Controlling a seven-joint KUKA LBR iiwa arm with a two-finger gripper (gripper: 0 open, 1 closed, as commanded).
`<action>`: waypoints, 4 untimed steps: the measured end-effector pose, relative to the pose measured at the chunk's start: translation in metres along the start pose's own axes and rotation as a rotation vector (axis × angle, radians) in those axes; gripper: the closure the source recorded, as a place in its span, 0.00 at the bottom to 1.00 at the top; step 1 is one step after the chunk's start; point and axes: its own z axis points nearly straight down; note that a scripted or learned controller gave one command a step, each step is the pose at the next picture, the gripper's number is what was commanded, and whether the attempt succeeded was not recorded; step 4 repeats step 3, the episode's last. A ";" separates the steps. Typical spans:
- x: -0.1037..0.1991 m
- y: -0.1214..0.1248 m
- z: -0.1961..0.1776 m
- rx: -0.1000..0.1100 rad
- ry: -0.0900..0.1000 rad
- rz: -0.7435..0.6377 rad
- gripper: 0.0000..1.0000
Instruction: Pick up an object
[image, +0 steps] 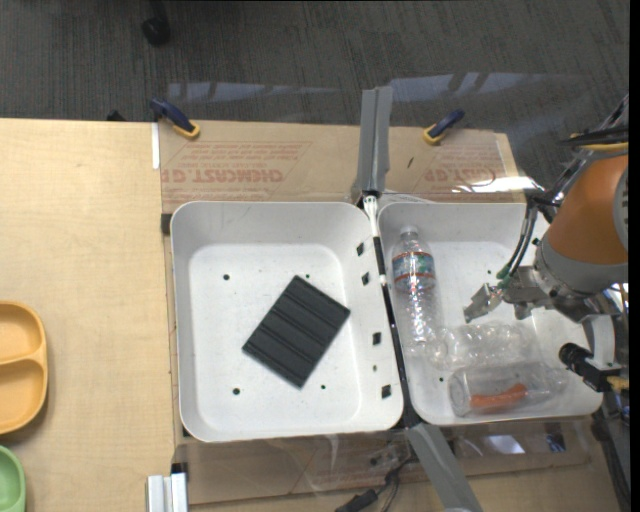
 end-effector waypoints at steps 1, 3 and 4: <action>-0.008 -0.025 0.015 -0.013 -0.002 -0.086 0.00; 0.013 -0.006 -0.022 -0.002 -0.001 -0.179 0.00; 0.013 -0.006 -0.022 -0.002 -0.001 -0.179 0.00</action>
